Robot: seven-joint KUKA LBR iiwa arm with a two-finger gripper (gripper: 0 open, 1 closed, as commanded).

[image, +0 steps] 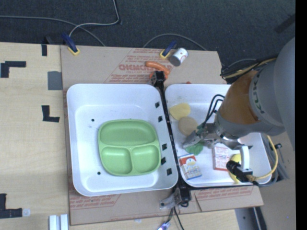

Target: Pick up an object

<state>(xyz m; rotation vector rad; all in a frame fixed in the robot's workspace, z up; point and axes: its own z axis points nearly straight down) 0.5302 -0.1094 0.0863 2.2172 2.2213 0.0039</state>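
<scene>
1. Two-finger gripper (193, 139) low in right white bin (249, 181); grip state cannot be told.
2. Green soft object (194, 148) at its tip, mid-bin.
3. Green three-compartment plastic tray (128, 146) occupies left white bin (79, 104).

Partly hidden under the gripper (194, 139): a green item (194, 148) and a beige round object (187, 125); cut off at the right edge: the arm (268, 97).

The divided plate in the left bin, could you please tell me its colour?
Light green; the divided plate shows clearly in the camera view.
</scene>
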